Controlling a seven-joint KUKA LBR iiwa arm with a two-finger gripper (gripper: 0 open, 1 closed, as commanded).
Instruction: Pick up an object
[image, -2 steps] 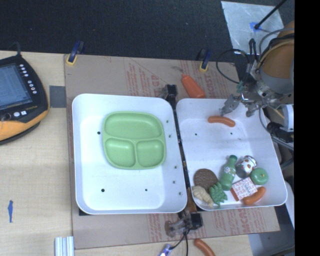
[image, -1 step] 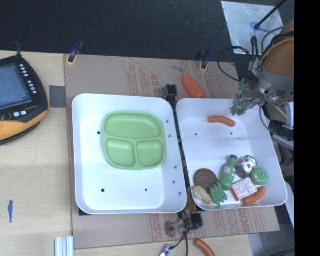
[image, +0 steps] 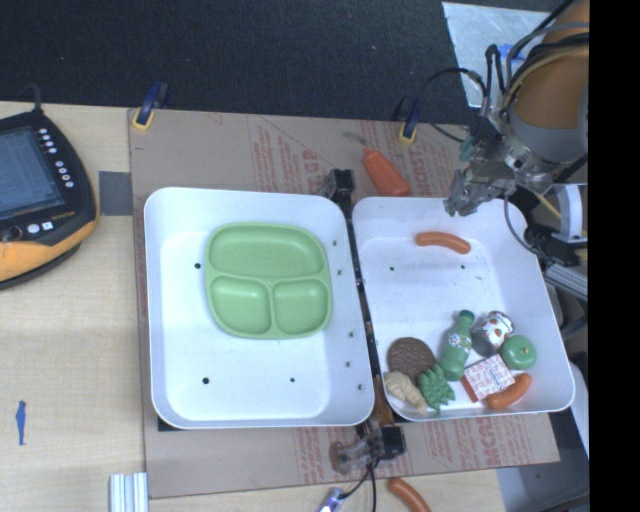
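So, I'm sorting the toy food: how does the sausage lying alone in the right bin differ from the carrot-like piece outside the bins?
The sausage lies inside the right bin, on its white floor; the orange carrot-like piece lies outside, on the brown board behind the bins. The sausage is slimmer and lies almost level across the view; the carrot-like piece is thicker and lies at a slant. Both are orange, elongated, and apart from the gripper.
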